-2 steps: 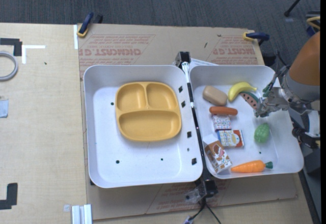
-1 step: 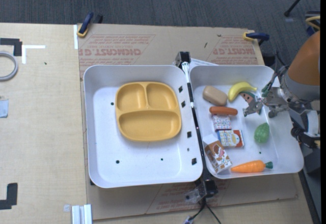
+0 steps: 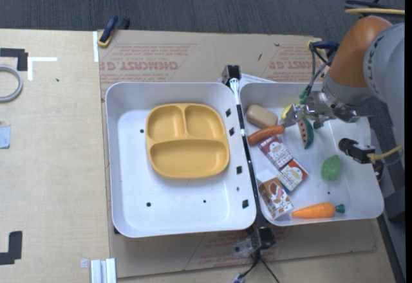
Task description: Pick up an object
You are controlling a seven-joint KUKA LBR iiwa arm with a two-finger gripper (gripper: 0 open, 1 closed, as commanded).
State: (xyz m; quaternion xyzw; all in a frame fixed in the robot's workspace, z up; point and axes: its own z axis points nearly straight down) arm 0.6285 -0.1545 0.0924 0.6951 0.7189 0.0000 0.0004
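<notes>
The right bin (image 3: 360, 208) holds several small things. A tan bread roll (image 3: 261, 115) and a red-orange sausage-shaped piece (image 3: 266, 134) lie near its left wall. Below them are three little cartons (image 3: 278, 153), one (image 3: 291, 177) nearer the middle and one (image 3: 275, 196) at the front. A green round piece (image 3: 331, 168) and an orange carrot (image 3: 315, 211) lie toward the front right. My gripper (image 3: 308, 111) is low over the bin's back part, just above a dark green slice (image 3: 308, 134) and beside a small yellow-green bit (image 3: 288, 112). The wrist hides how it meets them.
The left bin (image 3: 129, 211) bears a yellow divided plate (image 3: 188, 140). The grey arm with its orange band (image 3: 360, 50) covers the right bin's back right corner. A black divider rail (image 3: 242, 146) runs between the bins. Cardboard (image 3: 161, 60) lies under both.
</notes>
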